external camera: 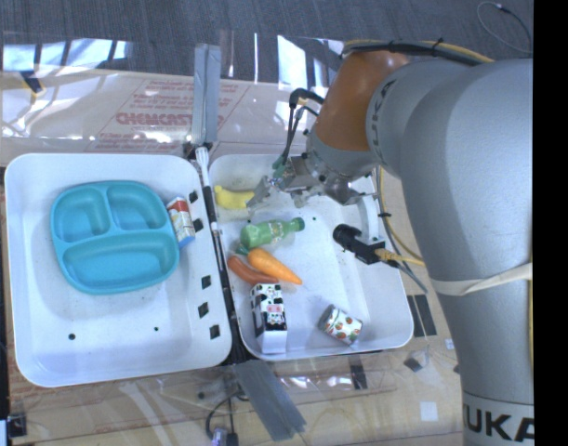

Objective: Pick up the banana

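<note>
Banana (231, 197), long axis left-right, beside gripper (262, 193)

Yellow banana (232, 197), lying flat, in the right bin's (395, 328) far left corner, partly hidden

Chunky smooth grey KUKA arm (460, 165) with 1 orange band (353, 96) above the wrist, thin black cables looping off it, white lettering low down.
</note>
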{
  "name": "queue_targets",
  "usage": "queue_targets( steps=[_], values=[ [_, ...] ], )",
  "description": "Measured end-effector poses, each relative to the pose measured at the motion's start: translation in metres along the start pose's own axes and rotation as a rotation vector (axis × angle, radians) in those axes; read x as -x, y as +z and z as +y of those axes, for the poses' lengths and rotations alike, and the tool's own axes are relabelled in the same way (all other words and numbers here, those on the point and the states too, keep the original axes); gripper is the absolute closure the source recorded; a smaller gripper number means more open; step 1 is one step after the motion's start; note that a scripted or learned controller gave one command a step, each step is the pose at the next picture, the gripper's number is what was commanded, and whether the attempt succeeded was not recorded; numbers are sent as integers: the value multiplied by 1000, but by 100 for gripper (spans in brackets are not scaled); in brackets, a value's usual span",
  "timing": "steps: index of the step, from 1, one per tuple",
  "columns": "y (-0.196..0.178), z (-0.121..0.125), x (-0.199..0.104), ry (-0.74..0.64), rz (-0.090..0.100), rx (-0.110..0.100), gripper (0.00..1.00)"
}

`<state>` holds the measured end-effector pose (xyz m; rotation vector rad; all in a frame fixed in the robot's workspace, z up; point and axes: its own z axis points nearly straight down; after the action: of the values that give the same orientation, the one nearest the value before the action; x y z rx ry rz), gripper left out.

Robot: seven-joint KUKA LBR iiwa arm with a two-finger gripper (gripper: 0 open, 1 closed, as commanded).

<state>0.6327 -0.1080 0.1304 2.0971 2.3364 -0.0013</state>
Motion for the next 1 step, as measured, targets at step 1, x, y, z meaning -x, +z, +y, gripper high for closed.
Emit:
queue_targets(
  steps=[1],
  values=[
    [38,26,-8,-152,0,3,0]
  ],
)
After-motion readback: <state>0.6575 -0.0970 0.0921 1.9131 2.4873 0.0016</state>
